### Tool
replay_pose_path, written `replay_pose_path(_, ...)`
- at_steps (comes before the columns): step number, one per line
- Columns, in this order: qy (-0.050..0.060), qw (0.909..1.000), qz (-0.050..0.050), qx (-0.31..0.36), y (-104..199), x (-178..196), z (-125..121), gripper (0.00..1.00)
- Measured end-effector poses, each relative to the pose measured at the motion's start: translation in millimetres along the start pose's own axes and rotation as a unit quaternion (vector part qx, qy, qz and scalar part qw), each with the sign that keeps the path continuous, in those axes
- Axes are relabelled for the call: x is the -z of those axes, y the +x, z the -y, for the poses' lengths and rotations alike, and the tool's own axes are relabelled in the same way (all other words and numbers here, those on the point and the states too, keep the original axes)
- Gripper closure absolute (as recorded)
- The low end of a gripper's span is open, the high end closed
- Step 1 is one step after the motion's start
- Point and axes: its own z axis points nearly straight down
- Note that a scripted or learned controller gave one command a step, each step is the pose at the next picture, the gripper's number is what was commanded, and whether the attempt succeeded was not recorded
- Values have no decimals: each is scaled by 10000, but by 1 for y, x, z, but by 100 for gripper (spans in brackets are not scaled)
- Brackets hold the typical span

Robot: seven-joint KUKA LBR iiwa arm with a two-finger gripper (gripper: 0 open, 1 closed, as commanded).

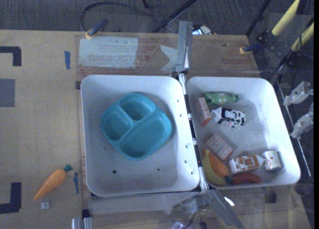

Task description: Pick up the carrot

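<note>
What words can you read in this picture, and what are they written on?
None can be read for sure.
Cardboard sheet behind the left bin: faint reddish letters, too blurred.
Cardboard behind the right bin: reddish print, too blurred.
Orange carton: white patch, too small.
Black-and-white box: pattern, no letters legible.
Checked box, tall box: too small.

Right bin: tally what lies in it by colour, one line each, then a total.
In the right bin:
Green: 1, a bottle
Black and white: 1, a small carton
Brown or tan: 2, a slim box and a flat packet
Orange and white: 1, a carton
Silver: 1, a can
Yellow: 1, a banana
Orange: 1, a rounded toy
Red: 1, a pepper-like piece
Total: 9
</note>
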Motion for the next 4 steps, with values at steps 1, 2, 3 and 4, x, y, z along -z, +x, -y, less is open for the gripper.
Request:
replay_pose_path(1,-2,10000,44,-17,-2,12,0,100)
replay_pose_path(2,-2,10000,42,-16,-2,12,0,0)
replay_pose_path(3,4,9250,16,3799,25,26,4,0)
replay_pose_path(4,3,9429,20,3330,17,32,-13,0)
